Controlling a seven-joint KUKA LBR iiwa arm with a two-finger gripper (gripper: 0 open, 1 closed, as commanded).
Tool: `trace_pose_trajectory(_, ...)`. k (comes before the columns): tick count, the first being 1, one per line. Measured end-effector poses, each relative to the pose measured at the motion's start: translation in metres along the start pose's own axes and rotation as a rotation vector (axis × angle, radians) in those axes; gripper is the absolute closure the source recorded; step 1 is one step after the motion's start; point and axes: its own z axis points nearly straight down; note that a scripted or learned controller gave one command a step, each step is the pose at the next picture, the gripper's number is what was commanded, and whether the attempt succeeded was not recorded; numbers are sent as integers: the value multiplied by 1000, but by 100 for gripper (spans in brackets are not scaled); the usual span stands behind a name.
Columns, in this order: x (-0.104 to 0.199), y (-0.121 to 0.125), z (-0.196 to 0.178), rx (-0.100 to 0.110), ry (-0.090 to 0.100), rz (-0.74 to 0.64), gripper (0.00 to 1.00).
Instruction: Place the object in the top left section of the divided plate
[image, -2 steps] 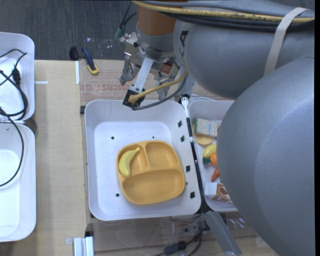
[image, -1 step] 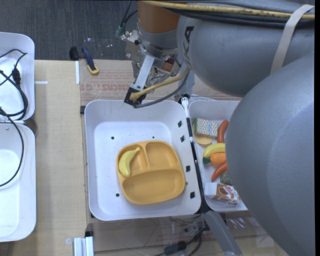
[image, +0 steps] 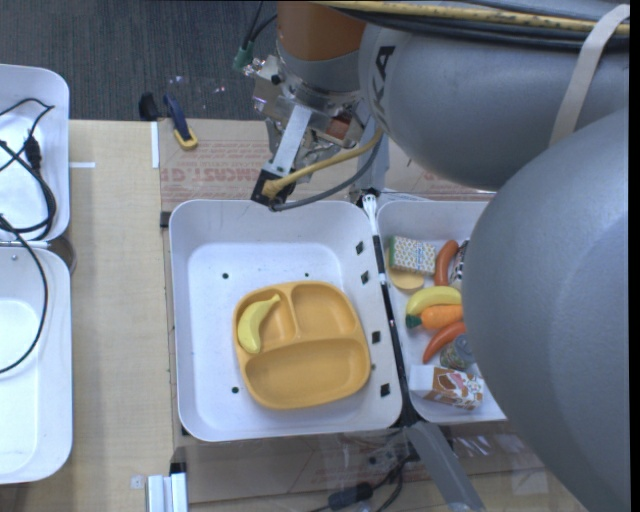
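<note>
Orange-yellow divided plate (image: 300, 372) lying flat near the middle of the left bin (image: 260, 258), a shallow white tray with dark holes in its floor. The plate has two small sections on its far side and one wide section on its near side. A yellow toy banana (image: 257, 321) lies curved in the top left section, inside that section's rim, touching nothing else. The other two sections hold nothing.

The grey arm (image: 520, 200) enters from the right and covers much of the right bin (image: 396, 212). The orange band (image: 318, 28) sits at the top of the view, and the gripper (image: 318, 128) hangs below it, above the desk (image: 110, 300) just beyond the far rim of the left bin and well apart from the plate. Whether the gripper is open or closed cannot be told from this angle; nothing is seen held in it.

In the uncovered strip of the right bin lie, from far to near: a pale packet (image: 415, 253), a red sausage (image: 446, 261) beside it, a second banana (image: 436, 298), an orange carrot (image: 441, 317) touching that banana, another red-orange piece (image: 444, 342), and a small printed box (image: 455, 388).

On the tan desk, a blue-and-yellow tool (image: 180, 123) lies near the far edge. White trays with a black cable (image: 25, 170) sit at the left edge.
</note>
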Motion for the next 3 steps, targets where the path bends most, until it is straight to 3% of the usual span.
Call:
trace_pose_trajectory(1,4,9,39,-2,8,-130,100)
trace_pose_trajectory(2,-60,13,-86,-4,11,-121,100)
trace_pose_trajectory(3,-3,2,-87,0,12,445,100)
